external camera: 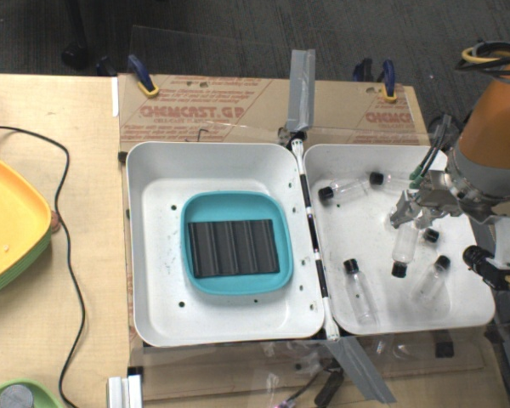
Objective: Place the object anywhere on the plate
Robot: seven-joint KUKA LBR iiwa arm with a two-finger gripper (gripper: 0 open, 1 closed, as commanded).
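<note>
A teal plate [235,244] with a dark ridged centre lies in the left white bin [153,228]. Several clear vials with black caps are scattered in the right bin [382,313]. One vial [404,249] lies or hangs just below my gripper [412,213], cap end toward the front. The gripper is over the middle right of that bin, directly above this vial's upper end. Whether the vial is held cannot be made out.
Other vials lie at the back left [344,191], front left [359,287] and front right [432,280] of the right bin. A ridge between the bins [310,228] separates them. Yellow dishes [8,228] and a black cable [68,228] sit on the wooden table to the left.
</note>
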